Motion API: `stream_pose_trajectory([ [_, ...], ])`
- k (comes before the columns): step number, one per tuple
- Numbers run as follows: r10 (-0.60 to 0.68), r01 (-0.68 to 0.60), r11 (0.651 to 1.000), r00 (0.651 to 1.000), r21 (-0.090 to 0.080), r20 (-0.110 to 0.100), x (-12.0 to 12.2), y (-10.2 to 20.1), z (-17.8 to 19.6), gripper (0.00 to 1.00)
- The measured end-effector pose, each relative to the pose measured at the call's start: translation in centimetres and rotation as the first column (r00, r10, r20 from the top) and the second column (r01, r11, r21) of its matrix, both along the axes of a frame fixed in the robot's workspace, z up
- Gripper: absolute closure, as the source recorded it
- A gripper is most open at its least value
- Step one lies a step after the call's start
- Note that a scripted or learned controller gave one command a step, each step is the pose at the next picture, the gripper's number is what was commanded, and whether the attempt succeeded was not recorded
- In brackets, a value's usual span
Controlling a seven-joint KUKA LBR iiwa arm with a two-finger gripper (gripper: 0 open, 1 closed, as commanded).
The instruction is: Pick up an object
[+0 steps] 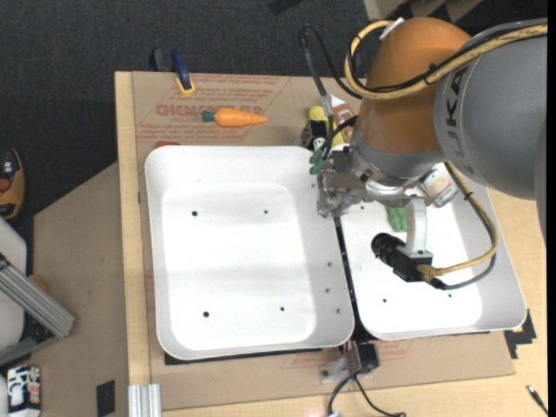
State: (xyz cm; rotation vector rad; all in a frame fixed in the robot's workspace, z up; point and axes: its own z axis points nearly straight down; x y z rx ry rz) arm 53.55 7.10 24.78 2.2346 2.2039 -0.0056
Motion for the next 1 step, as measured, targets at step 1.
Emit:
stream_pose_trajectory([
  [1, 0.016, -0.016, 1.0, 1.0, 0.006, 0.004, -2.71, 1.62, 4.07, 1.0],
])
